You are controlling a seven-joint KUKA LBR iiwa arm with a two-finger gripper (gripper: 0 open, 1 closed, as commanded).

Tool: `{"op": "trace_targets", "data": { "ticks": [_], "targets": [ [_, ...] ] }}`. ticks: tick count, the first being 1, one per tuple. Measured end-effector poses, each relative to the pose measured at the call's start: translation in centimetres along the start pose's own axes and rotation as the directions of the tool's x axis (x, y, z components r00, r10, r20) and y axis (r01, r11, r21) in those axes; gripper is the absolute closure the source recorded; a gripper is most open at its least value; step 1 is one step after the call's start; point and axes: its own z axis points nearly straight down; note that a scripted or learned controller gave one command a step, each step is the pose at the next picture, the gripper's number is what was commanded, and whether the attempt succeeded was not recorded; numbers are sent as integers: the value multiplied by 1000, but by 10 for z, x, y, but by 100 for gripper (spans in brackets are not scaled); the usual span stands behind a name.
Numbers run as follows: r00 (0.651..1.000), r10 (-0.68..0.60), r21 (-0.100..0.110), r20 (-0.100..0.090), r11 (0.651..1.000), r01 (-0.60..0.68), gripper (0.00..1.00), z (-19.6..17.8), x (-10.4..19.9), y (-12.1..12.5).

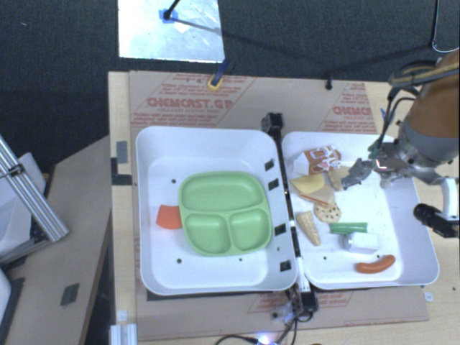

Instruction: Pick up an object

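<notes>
Sausage [374, 265] long axis near level, gripper [353, 175] above cheese [310, 185]

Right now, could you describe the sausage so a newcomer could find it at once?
Look at the right-hand bin. Go to its near corner, below the green stick. The sausage lies there alone, the bin's only orange-red curved piece.

Green tray [215, 192], orange piece [169, 217], white bins [154, 264], red sausage [374, 265], spotted cookie [327, 212].

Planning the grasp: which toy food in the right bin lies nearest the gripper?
The yellow cheese-like wedge, just left of the gripper; the red sausage lies farthest.
</notes>
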Motion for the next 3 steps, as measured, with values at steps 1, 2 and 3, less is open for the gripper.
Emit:
{"op": "trace_targets", "data": {
  "ticks": [1, 2, 3],
  "targets": [
    [1000, -3, -12, 2, 1000, 3, 0, -6, 0, 3],
    [1000, -3, -9, 1, 1000, 3, 0, 38, 7, 6],
    [1000, -1, -8, 0, 1000, 1, 0, 101, 9, 9]
  ]
}}
